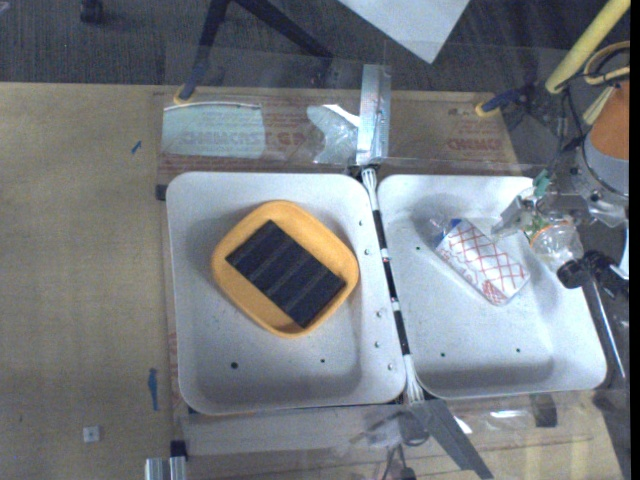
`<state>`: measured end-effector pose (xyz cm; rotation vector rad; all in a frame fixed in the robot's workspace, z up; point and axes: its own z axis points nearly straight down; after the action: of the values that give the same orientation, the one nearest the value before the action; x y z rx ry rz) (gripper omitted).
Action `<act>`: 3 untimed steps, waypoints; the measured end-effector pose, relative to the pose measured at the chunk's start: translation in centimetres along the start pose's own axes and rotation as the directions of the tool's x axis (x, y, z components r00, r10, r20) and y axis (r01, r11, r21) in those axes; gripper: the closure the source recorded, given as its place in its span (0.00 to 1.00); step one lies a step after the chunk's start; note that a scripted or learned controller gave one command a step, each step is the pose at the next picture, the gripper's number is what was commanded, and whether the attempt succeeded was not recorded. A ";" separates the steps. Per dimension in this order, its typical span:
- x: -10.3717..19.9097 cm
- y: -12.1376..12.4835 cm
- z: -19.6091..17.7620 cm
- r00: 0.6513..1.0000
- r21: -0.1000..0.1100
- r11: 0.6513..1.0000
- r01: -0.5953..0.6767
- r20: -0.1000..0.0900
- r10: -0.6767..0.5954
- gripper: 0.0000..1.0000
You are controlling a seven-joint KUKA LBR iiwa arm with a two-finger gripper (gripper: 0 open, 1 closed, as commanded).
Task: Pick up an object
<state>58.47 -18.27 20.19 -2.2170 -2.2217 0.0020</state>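
Red-checked packet just left of the gripper, grip state apparently indiscernible.

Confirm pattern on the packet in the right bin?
White packet with a red crisscross grid, seen in the camera view.

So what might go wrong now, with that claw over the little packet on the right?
The gripper sits near the upper right edge of the red-and-white packet, so it may catch only a corner and lose it. The packet looks flat and slick, which could let it slide along the right bin instead of lifting. The gripper is also close to the bin's right wall.
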 end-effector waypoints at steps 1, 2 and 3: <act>5.6 1.1 8.5 0.960 -0.019 0.960 0.279 0.011 -0.279 0.00; 5.6 1.1 8.5 0.960 -0.019 0.960 0.279 0.011 -0.279 0.00; 6.8 4.1 8.8 0.942 -0.050 0.941 0.336 0.033 -0.334 0.00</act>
<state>62.57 -11.46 11.37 -1.8385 -2.6116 -0.0346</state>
